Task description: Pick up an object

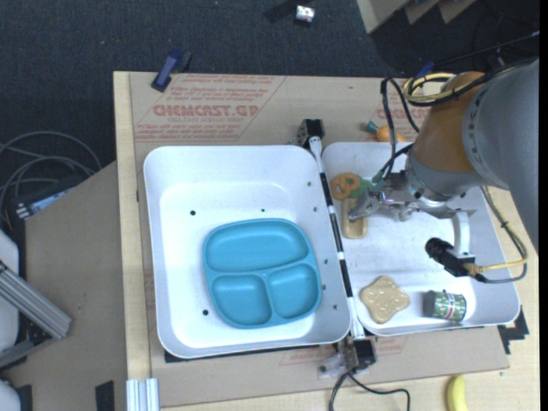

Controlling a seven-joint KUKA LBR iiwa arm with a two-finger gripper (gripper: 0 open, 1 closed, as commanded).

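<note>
In the right bin [505,302] my gripper [366,202] hangs low at the bin's far left, just over a small tan block [354,225] that lies against the left wall. A brown pretzel-shaped ring [345,185] lies right behind it, close to the gripper's left side. Nearer the front lie a tan scalloped cracker [383,299] and a small green can [445,306] on its side. The arm's grey and orange wrist [449,139] covers the back right of this bin.
The left bin [163,195] holds a blue divided plate [259,271]. On the bench behind the right bin lies a small orange and green thing [377,129]. A blue clip [169,69] sits at the bench's far left corner, a yellow thing [454,392] at the front right.
</note>
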